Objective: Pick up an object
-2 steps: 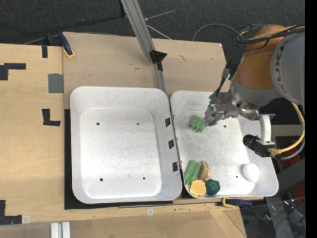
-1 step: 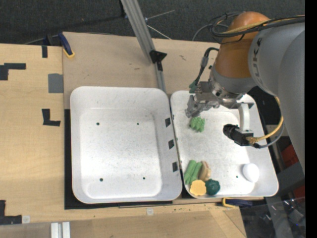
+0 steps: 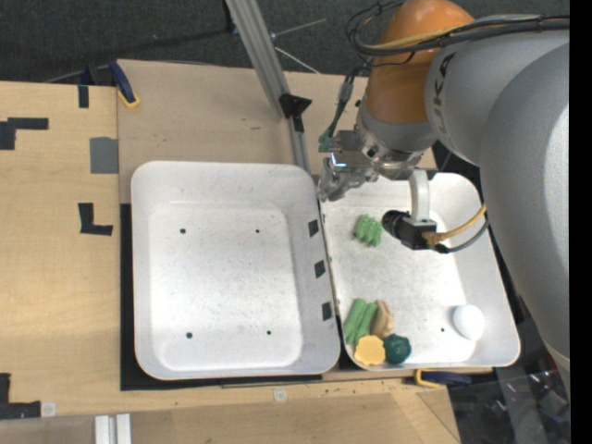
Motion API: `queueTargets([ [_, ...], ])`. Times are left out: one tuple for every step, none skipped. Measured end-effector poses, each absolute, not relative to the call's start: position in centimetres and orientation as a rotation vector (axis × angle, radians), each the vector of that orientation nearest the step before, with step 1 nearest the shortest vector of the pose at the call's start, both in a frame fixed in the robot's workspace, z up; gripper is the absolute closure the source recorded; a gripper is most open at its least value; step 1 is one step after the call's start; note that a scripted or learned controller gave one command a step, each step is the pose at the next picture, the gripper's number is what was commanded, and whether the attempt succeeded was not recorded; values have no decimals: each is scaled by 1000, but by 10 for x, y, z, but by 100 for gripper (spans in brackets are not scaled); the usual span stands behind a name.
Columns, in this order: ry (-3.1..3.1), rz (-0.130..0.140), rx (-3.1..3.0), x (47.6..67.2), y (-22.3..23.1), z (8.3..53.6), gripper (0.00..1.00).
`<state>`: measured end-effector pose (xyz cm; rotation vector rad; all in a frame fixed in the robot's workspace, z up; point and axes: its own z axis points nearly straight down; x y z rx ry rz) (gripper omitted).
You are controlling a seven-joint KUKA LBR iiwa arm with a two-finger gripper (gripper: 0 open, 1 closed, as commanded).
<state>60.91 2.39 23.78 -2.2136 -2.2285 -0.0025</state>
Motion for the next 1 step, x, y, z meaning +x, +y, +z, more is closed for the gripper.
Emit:
queueTargets([
  [-2227, -2, -2215, 642, 62, 243, 100],
])
